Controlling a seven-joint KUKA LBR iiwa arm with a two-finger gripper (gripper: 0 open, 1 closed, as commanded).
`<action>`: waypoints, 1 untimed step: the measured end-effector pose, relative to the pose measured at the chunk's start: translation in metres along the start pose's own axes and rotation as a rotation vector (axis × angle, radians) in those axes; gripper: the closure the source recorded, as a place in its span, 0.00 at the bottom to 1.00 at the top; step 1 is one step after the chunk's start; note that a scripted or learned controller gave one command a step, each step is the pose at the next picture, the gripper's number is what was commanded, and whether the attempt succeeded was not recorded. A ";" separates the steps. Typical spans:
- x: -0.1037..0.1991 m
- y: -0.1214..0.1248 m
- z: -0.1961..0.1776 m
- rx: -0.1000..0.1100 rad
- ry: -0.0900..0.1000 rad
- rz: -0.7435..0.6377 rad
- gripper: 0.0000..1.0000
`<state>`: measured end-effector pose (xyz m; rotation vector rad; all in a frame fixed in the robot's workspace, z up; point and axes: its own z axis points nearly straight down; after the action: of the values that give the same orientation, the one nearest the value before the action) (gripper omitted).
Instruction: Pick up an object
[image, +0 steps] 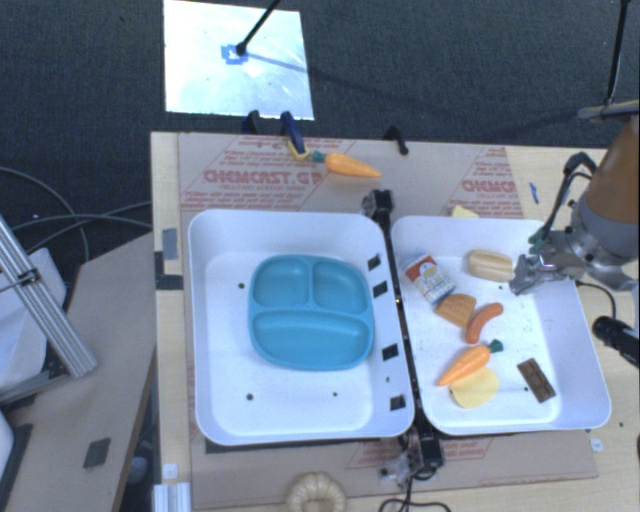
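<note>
The gripper (527, 274) hangs over the right bin's (590, 400) far right part, its grip state indiscernible; the bread roll (489, 265) lies just left, long axis across the bin.

Bright, even overhead light, faint shadows, glare on the foil sheet (238, 58), slight softness throughout.
</note>
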<state>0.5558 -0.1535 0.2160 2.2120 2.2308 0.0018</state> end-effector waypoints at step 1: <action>0.045 -0.001 -0.008 -0.001 0.000 0.000 1.00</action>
<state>0.5539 -0.1089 0.2244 2.2118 2.2305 0.0028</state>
